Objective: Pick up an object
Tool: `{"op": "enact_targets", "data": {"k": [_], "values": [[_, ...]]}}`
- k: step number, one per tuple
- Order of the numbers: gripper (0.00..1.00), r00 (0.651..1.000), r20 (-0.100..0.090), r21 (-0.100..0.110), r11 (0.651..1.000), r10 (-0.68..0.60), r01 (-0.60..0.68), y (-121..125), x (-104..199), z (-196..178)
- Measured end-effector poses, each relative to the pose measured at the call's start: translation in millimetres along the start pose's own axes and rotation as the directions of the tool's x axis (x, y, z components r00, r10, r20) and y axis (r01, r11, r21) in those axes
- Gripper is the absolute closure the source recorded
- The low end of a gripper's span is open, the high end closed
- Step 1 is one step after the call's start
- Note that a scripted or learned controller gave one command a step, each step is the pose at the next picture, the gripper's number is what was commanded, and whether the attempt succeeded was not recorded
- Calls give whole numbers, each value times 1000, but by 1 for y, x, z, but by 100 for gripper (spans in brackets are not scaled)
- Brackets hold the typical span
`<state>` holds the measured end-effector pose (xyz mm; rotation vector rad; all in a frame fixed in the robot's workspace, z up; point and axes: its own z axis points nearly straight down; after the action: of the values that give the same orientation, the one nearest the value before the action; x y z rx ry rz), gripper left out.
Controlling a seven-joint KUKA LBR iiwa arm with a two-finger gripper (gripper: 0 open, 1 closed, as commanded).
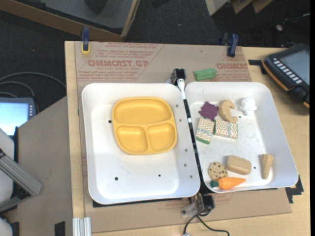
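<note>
Nearest the table's front edge, the carrot (231, 182), cookie (216, 170) and bread (238, 164) crowd the right bin (280, 132); the cone (266, 165) lies apart, I'd take it from above; farther, sandwiches (216, 129) huddle; yellow tray (144, 125) fills the left bin (98, 161); gripper's state I cannot tell.

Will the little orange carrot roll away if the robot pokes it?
Probably a bit. The little orange toy carrot looks round and tapered, so it would likely roll in a curve. It lies by the right white bin's near rim, beside a speckled round cookie, which may stop it. It looks smooth, perhaps slippery.
</note>
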<state>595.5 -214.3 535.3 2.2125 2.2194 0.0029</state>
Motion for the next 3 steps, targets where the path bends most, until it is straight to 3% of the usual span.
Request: {"op": "enact_targets", "data": {"k": [1,2,3], "values": [[100,1000,-5,6,1000,8,-8,-109,6,-3],[100,1000,0,0,1000,-2,2,21,-6,2],[100,1000,-5,7,1000,9,-9,-123,-8,-3]]}}
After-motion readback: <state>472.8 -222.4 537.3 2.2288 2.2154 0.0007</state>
